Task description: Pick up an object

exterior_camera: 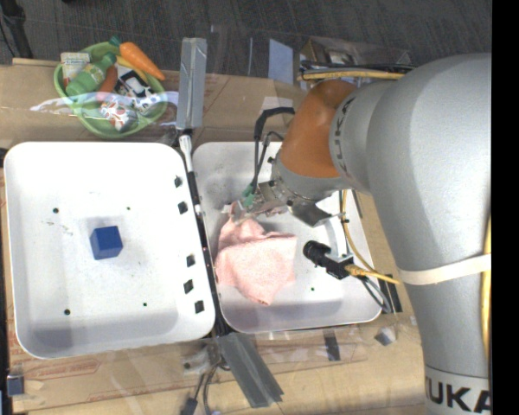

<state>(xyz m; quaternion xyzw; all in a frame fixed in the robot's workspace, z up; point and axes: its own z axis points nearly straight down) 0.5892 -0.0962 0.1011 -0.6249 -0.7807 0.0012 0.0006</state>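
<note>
The pink cloth (255, 262) lies crumpled in the right bin (363, 314), lower centre of the frame; it looks light, soft and limp, likely to sag and drape once lifted, so a raised fold near its upper edge seems the best place to pinch; the gripper (253, 202) hangs just above that upper edge, but whether it is released or clenched I cannot tell, nor whether any cloth is between its tips; the arm (415, 162) and a black cable fitting (326, 259) crowd the cloth's right side; a blue cube (106, 241) sits well apart in the left bin (35, 318); a green bowl (104, 126) of toy food stands at upper left
</note>
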